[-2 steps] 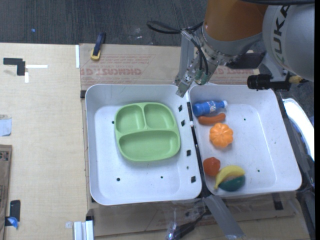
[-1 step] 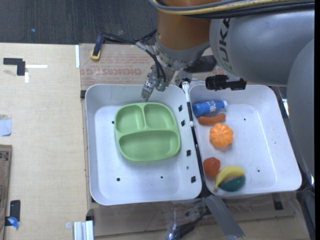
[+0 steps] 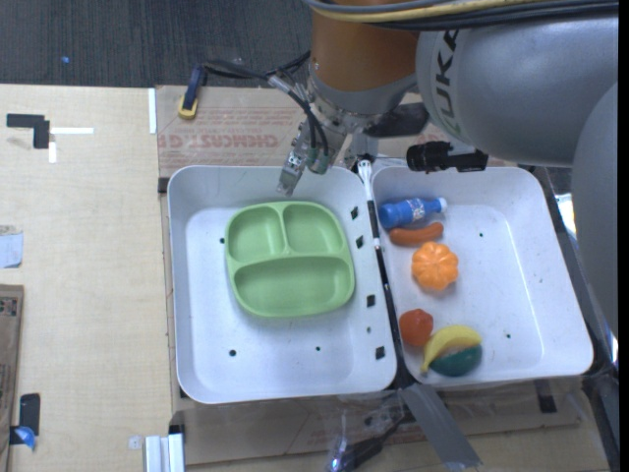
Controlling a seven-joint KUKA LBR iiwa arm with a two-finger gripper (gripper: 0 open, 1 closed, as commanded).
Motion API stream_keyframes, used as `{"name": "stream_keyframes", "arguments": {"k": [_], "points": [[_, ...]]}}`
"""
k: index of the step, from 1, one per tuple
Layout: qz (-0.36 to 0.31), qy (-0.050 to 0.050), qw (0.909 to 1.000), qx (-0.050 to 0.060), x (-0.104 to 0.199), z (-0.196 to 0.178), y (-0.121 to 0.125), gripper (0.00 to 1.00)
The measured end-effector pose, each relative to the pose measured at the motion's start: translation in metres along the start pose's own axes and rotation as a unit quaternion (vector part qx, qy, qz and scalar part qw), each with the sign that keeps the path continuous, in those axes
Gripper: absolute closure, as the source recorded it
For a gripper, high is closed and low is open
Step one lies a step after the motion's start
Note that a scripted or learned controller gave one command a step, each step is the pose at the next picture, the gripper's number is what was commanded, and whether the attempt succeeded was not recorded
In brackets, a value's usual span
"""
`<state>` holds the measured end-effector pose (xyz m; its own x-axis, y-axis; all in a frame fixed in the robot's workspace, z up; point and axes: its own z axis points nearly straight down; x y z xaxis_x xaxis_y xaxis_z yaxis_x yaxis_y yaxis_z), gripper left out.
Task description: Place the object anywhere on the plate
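Item: green divided plate (image 3: 290,259), left bin (image 3: 197,342), centre frame, bare. Candidate objects, right bin (image 3: 531,342): blue bottle (image 3: 411,210), orange pumpkin (image 3: 434,266), red piece (image 3: 416,326), banana-like toy (image 3: 453,350). All probably light, rigid, smooth plastic; grip across narrow middle. Claw (image 3: 305,162) above plate's upper edge, finger state cannot be told, nothing seen held.

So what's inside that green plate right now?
Nothing that I can see: all three compartments of the green plate look bare. The toys, such as the orange pumpkin and blue bottle, lie in the right bin.
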<state>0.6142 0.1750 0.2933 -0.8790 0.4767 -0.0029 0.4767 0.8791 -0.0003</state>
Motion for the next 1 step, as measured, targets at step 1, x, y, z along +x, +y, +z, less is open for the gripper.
{"name": "stream_keyframes", "arguments": {"k": [1], "points": [[0.000,-0.001,1.0000,-0.001,-0.0010,-0.0094,0.0004,1.00]]}}
